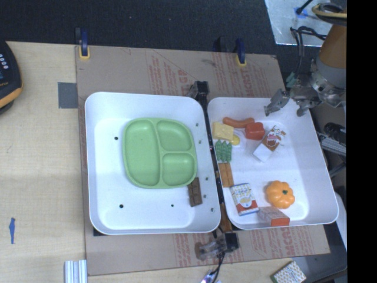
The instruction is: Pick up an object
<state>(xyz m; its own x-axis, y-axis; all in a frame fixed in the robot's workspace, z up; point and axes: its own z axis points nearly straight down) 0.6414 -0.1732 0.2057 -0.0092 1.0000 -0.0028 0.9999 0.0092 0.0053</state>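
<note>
My gripper [290, 105] hangs over the far right corner of the right bin [312, 175], its two fingers spread apart and open with nothing between them. Just below and left of it lie a small white and red carton [274, 138] and a white block [262, 152]. Further left are a red block [254, 130], an orange sausage [237, 122], a yellow wedge [224, 131] and a green piece [223, 151]. Near the front sit an orange pumpkin [280, 193], a small printed box [243, 198] and a reddish brick [273, 217].
The left bin [103, 175] holds a green divided plate [159, 152] and a brown block [194, 192]. A brown strip [225, 174] lies along the right bin's left wall. Clamps sit at the cardboard's far edge, and a yellow and black device [9, 75] lies at the far left.
</note>
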